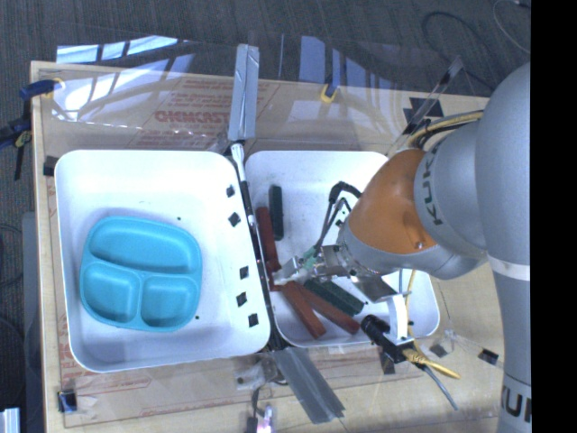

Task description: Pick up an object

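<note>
Low in the right bin [297,165], claw [311,264] over brown sticks [306,312], its grip impossible to tell

Grey rounded arm [491,188], orange band, dark KUKA lettering, thin black cables.

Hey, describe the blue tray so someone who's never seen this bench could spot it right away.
Two shallow white bins sit side by side on the bench; look in the left bin, the one away from the arm. The blue tray lies flat in its lower left part. It is a light blue, rounded plate split into three compartments, unlike the dark and reddish-brown sticks piled in the right bin.
</note>
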